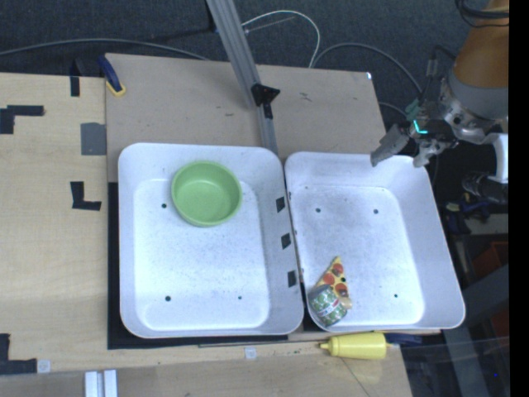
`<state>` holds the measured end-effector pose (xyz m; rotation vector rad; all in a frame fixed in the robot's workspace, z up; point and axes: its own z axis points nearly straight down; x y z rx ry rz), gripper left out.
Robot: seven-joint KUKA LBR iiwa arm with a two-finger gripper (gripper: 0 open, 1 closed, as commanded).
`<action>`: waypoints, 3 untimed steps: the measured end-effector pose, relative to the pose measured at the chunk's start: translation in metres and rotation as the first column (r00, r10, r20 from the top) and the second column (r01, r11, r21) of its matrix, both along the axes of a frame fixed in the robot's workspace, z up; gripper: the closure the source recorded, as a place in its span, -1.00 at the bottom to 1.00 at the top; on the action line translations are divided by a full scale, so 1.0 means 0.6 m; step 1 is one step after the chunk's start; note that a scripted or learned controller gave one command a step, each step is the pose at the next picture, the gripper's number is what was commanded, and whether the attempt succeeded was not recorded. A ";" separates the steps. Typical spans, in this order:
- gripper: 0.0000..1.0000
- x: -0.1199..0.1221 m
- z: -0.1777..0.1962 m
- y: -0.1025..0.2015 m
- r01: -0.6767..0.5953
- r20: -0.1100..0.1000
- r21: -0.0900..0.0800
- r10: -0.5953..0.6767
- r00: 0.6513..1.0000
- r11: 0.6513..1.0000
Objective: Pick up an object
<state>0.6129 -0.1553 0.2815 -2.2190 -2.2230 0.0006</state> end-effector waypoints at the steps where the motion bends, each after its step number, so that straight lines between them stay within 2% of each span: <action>1: -1.00 -0.003 -0.075 -0.009 0.000 -0.005 -0.001 0.000 1.000 1.000; 3: -1.00 -0.025 -0.285 -0.017 0.001 -0.008 0.001 -0.001 1.000 1.000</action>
